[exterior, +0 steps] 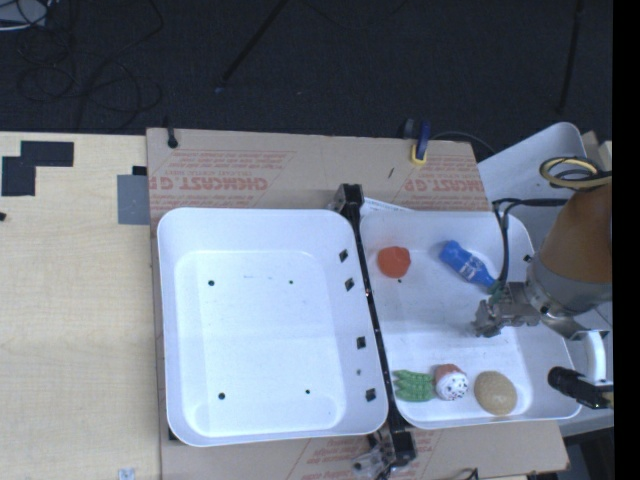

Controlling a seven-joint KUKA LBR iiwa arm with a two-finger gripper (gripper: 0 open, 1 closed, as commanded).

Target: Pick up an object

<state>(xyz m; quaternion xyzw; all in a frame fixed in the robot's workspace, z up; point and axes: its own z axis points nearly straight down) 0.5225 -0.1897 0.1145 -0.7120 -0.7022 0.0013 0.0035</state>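
Tool (490, 320) low in right bin (420, 308), aperture cannot tell; sits between blue bottle (467, 263) and tan ball (495, 392), so likely closes on nothing.

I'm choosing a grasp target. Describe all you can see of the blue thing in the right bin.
The blue bottle looks like glossy plastic, lying on its side, slanted from upper left to lower right on the right bin floor. Its lower right end looks paler. It lies apart from the orange ball; the pincer is just below it, not touching.
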